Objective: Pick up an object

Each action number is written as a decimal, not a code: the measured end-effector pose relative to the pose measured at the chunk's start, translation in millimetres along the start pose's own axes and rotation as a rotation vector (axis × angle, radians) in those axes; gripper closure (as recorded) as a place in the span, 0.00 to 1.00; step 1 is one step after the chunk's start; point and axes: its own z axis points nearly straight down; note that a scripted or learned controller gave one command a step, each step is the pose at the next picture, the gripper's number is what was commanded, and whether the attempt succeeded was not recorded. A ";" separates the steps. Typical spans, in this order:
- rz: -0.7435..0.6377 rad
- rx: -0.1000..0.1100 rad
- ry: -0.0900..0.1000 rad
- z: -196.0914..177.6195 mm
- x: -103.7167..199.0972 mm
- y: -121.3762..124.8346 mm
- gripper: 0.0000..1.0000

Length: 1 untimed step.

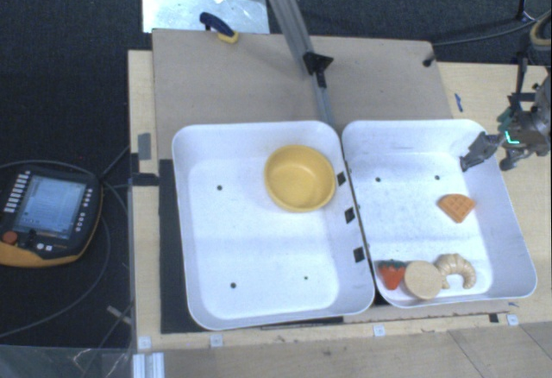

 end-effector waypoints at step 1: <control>0.000 0.000 0.000 0.0 0.0 0.0 0.00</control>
